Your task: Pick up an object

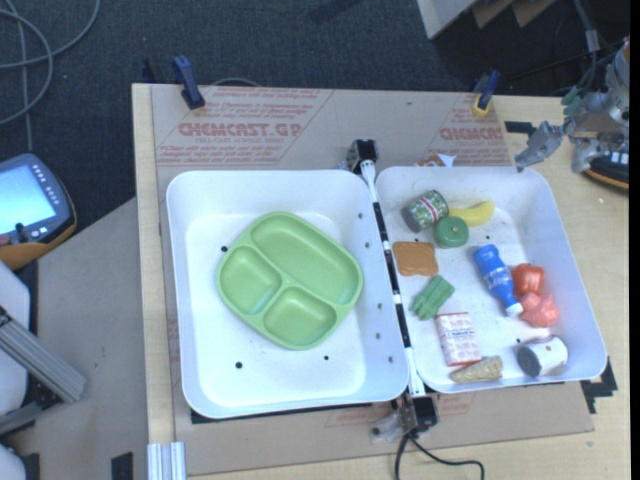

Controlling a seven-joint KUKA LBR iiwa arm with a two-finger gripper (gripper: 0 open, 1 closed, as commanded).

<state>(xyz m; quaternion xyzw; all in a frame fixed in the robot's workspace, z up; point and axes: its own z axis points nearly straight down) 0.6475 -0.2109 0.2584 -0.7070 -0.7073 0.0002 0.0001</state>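
1. We look down at a slant on a pale wooden bench that carries two shallow white bins side by side.
2. The left white bin holds a light green plastic divided plate with three compartments, lying flat near the bin's middle.
3. The right white bin holds the small things: a green-and-red labelled tin can on its side and a yellow toy banana near the far wall, with a dark green round lid just below them.
4. Toward the divider lie a flat brown cookie-like piece and a green ridged toy vegetable.
5. A blue bottle with a white cap lies mid-bin, touching or just beside an orange-red soft toy.
6. Near the front wall sit a red-and-white printed packet, a tan bread-like wedge and a white cup with a dark opening on its side.
7. The grey metal hand hovers at the upper right, outside the right bin's far corner, well apart from every object; nothing sits between its fingers, and we cannot tell how wide they stand.
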